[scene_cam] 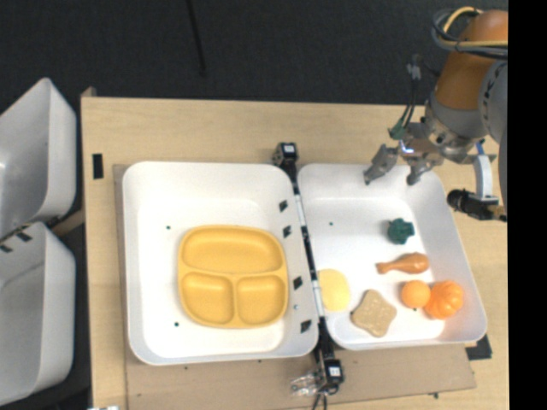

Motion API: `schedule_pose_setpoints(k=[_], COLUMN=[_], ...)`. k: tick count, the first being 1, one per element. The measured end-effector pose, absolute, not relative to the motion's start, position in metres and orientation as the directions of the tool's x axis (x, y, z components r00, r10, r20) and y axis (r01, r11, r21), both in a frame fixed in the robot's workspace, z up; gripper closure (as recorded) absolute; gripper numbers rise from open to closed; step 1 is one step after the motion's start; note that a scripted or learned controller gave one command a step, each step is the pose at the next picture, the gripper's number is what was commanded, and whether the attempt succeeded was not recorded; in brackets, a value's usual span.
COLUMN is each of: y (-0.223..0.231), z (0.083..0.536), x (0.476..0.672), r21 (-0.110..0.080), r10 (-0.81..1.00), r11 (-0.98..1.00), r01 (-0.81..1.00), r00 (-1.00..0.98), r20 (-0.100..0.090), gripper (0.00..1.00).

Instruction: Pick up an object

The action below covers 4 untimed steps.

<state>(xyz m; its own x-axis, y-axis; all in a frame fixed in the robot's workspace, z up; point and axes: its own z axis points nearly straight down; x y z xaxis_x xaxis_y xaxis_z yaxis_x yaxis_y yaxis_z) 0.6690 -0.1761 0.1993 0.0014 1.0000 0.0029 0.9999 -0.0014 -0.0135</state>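
1. Nearest cam: toast slice [373,312] sitting at 6 o'clock in right bin [342,186].
2. Left bin [141,229] holding yellow tray [232,275].
3. Gripper [396,168] hovering at 12 o'clock, jaws spread, gripping nothing; pick not begun.

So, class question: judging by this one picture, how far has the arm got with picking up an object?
Done: nothing lifted yet. In hand: the gripper hangs open over the right bin's far edge, nothing between its fingers. Left: choosing and grasping a piece, such as the green toy or chicken drumstick.
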Motion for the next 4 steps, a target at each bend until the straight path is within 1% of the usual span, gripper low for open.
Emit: schedule_pose_setpoints(k=[1,2,3,4], y=[-0.176,-0.184,-0.185,-0.187], z=[0.206,0.143,0.095,0.107], x=[0.671,0.668,0.667,0.669], r21=[-0.003,-0.008,-0.006,-0.003], r10=[1.0,1.0,1.0,1.0], r11=[0.002,-0.002,0.0,0.003], r01=[1.0,1.0,1.0,1.0], r00=[-0.002,0.002,0.0,-0.003], r20=[0.0,-0.001,-0.001,-0.005], gripper=[0.0,0.0,0.0,1.0])
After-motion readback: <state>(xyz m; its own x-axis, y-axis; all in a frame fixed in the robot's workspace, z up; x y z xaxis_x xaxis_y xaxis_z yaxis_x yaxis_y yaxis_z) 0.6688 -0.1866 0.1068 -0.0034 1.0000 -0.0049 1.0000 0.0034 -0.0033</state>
